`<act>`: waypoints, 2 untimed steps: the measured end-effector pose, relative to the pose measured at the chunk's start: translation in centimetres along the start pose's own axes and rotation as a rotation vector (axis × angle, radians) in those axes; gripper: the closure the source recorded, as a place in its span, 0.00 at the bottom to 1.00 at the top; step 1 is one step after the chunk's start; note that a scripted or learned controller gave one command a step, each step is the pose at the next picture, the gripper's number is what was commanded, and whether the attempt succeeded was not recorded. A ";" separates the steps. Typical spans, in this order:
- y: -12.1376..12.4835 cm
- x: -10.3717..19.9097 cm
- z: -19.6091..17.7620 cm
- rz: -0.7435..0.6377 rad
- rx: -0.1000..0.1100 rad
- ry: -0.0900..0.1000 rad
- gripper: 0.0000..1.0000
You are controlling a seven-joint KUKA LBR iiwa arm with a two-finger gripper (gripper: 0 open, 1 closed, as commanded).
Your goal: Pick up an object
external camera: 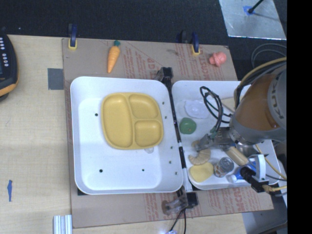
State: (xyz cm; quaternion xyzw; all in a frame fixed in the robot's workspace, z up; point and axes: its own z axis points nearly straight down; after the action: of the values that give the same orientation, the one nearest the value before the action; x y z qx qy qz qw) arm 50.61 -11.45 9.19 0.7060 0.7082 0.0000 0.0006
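a: green ball (187, 126)?
b: round, matte, resting in right bin (187, 92) at nine o'clock from gripper (207, 141).
a: jaws?
b: can't tell, too blurred.

Illumination was even and fairly bright across the bench, with no hard shadows. The shallow white plastic left bin (85, 130) was near overexposure, its floor washed out and showing little surface detail; a soft grey shadow lay along its inner left wall. The yellow three-compartment plastic plate (131, 120) showed mild glare. The dark floor (122, 9) beyond the bench was underexposed. Overall focus was soft, and small items in the shallow white plastic right bin (187, 89) were blurred.
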 end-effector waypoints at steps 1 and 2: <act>-1.5 2.4 0.1 -0.003 0.007 0.003 0.00; -1.4 2.2 -1.0 -0.002 0.006 0.002 1.00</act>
State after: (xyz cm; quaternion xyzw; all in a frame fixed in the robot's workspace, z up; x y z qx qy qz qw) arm 49.17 -9.26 10.17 0.7052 0.7090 -0.0015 -0.0023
